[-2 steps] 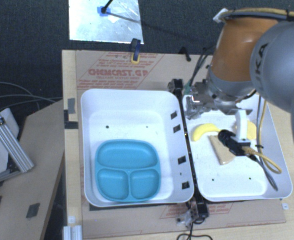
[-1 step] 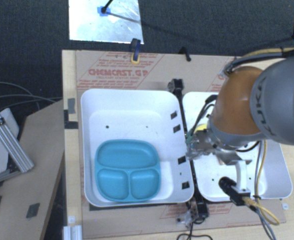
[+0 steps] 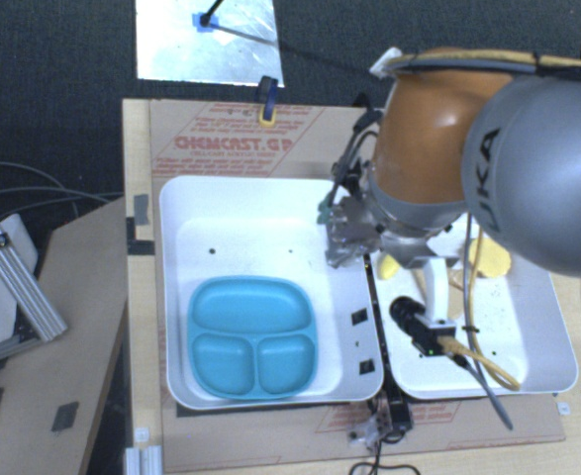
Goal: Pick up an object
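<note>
A light blue divided plate (image 3: 253, 336) lies flat in the front of the left bin (image 3: 233, 216). In the right bin (image 3: 537, 344), yellow pieces peek out from under the arm: a small one (image 3: 389, 265) near the divider and a larger one (image 3: 492, 259) further right. My gripper (image 3: 347, 236) hangs below the big grey and orange wrist, over the divider between the two bins near their back half. The wrist hides much of the right bin. Nothing shows in the gripper's grasp.
Both bins rest on a brown cardboard sheet (image 3: 233, 137) on the bench. A shiny foil sheet (image 3: 209, 26) lies beyond the back edge. A metal frame (image 3: 8, 265) stands at the left, off the bench.
</note>
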`<action>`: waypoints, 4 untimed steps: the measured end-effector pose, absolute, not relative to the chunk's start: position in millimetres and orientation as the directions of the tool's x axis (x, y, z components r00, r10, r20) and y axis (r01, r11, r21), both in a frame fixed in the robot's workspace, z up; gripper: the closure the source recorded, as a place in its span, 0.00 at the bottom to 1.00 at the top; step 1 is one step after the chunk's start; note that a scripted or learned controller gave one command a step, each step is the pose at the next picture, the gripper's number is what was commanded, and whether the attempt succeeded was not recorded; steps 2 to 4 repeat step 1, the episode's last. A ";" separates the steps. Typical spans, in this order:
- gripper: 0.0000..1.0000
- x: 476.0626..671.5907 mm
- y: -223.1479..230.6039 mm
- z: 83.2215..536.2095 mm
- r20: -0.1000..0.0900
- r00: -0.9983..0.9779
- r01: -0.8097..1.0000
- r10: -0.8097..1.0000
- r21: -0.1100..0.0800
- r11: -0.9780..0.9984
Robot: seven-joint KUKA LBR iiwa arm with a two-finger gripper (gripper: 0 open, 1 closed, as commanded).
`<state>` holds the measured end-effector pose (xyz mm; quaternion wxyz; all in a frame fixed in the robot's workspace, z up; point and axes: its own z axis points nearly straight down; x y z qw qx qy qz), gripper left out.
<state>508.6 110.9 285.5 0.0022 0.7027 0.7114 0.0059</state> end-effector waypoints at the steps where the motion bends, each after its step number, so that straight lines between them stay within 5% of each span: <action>1: 1.00 538.0 152.2 427.2 0.007 -0.010 1.000 1.000 0.020 0.010; 4: 1.00 538.0 152.2 427.2 0.007 -0.010 1.000 1.000 0.020 0.010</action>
